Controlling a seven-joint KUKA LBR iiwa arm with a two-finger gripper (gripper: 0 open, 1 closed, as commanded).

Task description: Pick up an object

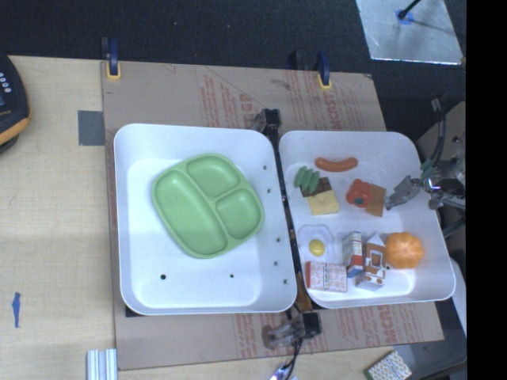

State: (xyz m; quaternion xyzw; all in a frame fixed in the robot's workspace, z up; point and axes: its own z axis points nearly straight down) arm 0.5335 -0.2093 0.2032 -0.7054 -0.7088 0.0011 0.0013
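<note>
We are seeing our claw (402, 191) hanging at the right bin's (428, 293) edge, just beside the red toy (365, 195), orange (404, 250) lying below, we cannot tell its grip.

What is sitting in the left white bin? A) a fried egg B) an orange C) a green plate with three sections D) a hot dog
C: the green plate with three sections lies in the left bin, while the orange, hot dog and fried egg are all in the right bin.
</note>
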